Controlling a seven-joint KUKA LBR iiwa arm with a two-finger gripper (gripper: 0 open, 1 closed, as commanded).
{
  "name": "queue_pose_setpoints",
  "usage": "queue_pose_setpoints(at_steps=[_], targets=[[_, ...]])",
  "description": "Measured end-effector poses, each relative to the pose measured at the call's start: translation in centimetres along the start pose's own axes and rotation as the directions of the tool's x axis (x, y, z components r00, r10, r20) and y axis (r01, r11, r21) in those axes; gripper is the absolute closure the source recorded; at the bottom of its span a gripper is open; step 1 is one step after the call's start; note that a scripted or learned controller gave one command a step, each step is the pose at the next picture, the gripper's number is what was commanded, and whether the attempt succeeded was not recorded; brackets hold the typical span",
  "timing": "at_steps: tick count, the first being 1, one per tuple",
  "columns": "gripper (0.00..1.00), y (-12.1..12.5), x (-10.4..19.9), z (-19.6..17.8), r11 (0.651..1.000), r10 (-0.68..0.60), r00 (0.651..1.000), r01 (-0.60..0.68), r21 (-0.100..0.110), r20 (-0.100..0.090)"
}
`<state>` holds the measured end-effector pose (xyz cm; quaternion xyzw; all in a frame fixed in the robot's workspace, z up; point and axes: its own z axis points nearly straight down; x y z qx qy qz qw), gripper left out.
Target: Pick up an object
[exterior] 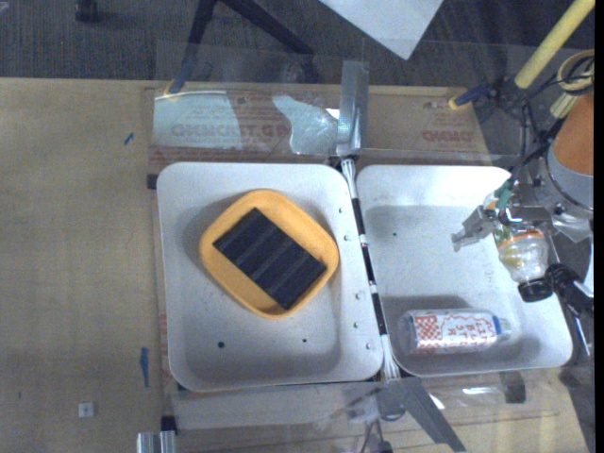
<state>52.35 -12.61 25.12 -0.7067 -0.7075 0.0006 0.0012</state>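
In the left bin lies a yellow-orange rounded block with a black ribbed panel on top, turned at a slant. A clear tube with a red-and-white checked label lies on its side near the front of the right bin. My gripper hangs over the right part of the right bin, pointing left, above bare bin floor. A small clear item with an orange-tinted band sits just below and right of the gripper, close to the wrist. Whether it is held is unclear.
A metal divider post stands behind the seam between the bins. Clear plastic sheeting lies along the back of the bench. Cables and a black fitting hang by the right bin's right wall. A yellow rod slants at the upper right.
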Motion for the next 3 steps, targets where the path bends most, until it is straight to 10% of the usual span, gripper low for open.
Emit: queue_pose_setpoints(at_steps=[1, 2, 3], targets=[[0.0, -4.5, 2.4, 10.0, 0.998, 0.061, 0.998, -0.061, 0.0, 0.0], [0.0, -3.7, 5.1, 4.3, 0.997, 0.082, 0.997, -0.082, -0.001, 0.001], [0.0, -0.6, 1.7, 6.8, 0.992, 0.125, 0.992, -0.125, -0.003, 0.001]])
